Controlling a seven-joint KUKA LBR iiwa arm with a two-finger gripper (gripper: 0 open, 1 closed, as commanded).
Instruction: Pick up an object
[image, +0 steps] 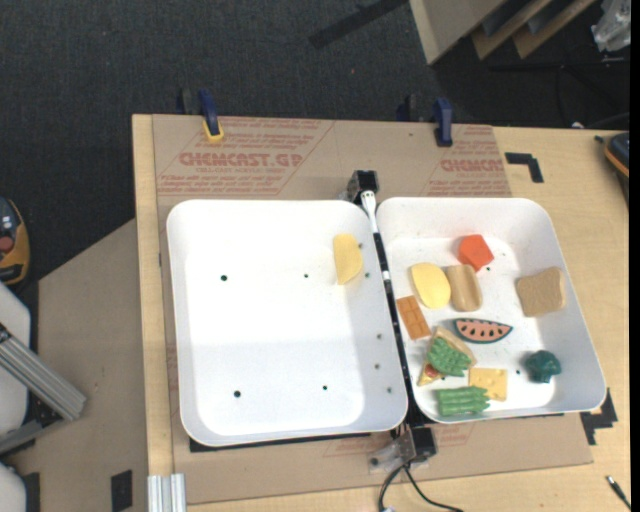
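**Inspector:** Report the containers and their contents.

**Operator:** Two white bins sit touching side by side on the bench (300, 150). The left bin (260, 340) holds one item, a pale yellow curved piece (347, 259). It lies near the far right corner, just beside the wall shared with the other bin. The right bin (530, 222) holds the remainder, all toy food.

**Inspector:** Itemise the right bin.

**Operator:** Toward the far edge there is an orange-red block (475, 251). Below it a yellow oval piece (431, 285) and a tan roll (464, 288) lie touching. A brown flat slice (541, 292) rests near the right wall. An orange-brown bar (411, 317) lies along the left wall, and a watermelon slice (483, 330) is near the middle. Toward the near edge are a leafy green piece (449, 357), a yellow wedge (489, 382) and a ribbed green piece (462, 402), clustered closely. A dark green floret (543, 366) stands apart toward the near right corner.

**Inspector:** Which one is the object to pick, and how does it look?

**Operator:** The task names none in particular. The pale yellow curved piece is the isolated one. It is smooth and lies flat.

**Inspector:** What is the state of your hand?

**Operator:** I cannot tell how far it is open. Every item listed rests in a bin.
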